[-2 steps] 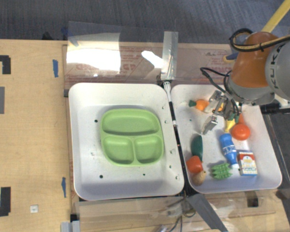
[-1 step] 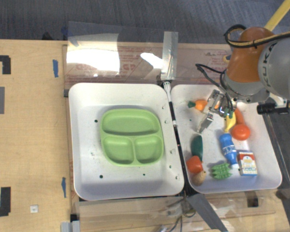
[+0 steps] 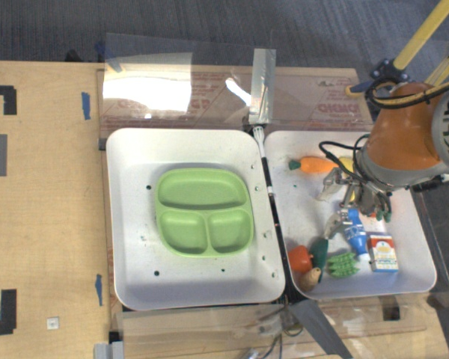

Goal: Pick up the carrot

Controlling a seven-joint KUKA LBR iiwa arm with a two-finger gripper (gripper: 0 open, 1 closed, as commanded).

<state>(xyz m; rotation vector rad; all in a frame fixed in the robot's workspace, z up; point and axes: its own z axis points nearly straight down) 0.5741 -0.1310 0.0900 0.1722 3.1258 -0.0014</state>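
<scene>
Left bin (image 3: 127,200) holds a green tray (image 3: 204,210). Right bin (image 3: 419,271) holds the arm (image 3: 404,137), a small carton (image 3: 383,253), a tomato (image 3: 300,259) and the carrot (image 3: 314,165) near its rear-left corner. Pincer (image 3: 352,200) hangs beside the carrot; its opening is indeterminate.

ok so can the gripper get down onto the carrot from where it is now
Probably yes. The carrot lies apart from the other toys near the far wall of the right bin, with nothing on top of it. The gripper sits just beside it, so a short move should do.
</scene>
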